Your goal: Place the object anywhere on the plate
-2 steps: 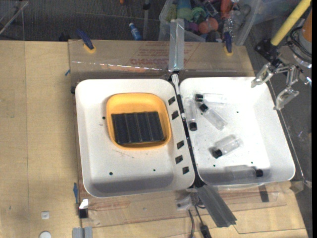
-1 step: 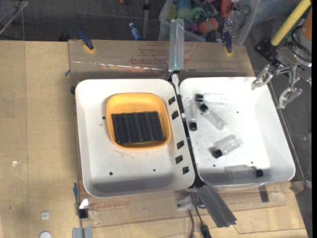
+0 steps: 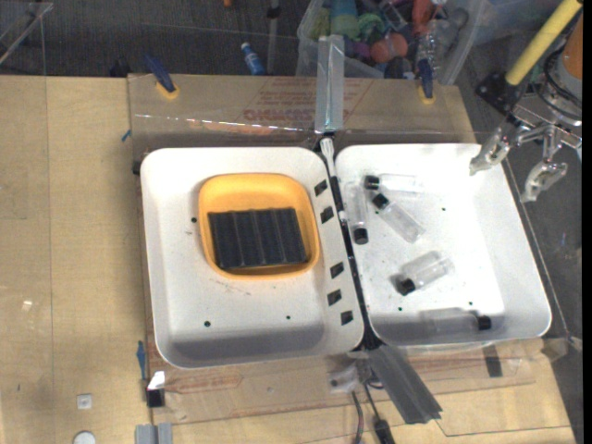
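Observation:
An orange-yellow plate (image 3: 215, 195) lies in the left bin (image 3: 176, 322), with a dark ribbed rectangular block (image 3: 257, 239) resting flat on its middle. Several clear vials with black caps lie in the right bin (image 3: 513, 285): one (image 3: 396, 215) near the centre, one (image 3: 424, 272) below it, one (image 3: 455, 320) at the front edge, and one (image 3: 352, 213) along the left wall. My gripper (image 3: 509, 174) hangs over the right bin's far right corner. Its two metal fingers (image 3: 483, 160) stand apart with nothing between them.
A row of black tabs (image 3: 335, 268) runs along the divider between the two bins. Behind the bench stands a clear box of colourful clutter (image 3: 388, 12). A yellow bar (image 3: 546, 28) slants in at the top right.

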Controlling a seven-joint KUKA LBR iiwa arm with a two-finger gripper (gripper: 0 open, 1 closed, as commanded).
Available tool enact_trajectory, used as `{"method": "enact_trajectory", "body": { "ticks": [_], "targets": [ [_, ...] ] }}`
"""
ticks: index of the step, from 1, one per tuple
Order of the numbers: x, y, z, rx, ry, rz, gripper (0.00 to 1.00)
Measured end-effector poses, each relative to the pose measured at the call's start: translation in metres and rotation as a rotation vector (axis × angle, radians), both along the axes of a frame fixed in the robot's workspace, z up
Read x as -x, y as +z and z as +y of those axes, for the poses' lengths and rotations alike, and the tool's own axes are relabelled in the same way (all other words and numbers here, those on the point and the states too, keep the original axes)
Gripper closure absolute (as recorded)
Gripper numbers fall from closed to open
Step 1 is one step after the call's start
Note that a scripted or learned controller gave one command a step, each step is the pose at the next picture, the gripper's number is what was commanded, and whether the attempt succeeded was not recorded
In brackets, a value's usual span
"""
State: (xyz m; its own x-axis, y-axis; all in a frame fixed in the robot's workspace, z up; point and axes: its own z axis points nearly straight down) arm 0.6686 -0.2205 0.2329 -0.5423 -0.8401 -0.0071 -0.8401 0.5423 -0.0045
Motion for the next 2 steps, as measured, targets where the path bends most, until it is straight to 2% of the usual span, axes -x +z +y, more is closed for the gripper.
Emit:
{"method": "enact_trajectory", "body": {
  "ticks": [1, 2],
  "targets": [
    [0.0, 0.01, -0.001, 0.002, 0.298, -0.001, 0.0],
    [0.001, -0.004, 0.0, 0.001, 0.559, 0.002, 0.0]
  ]
}}
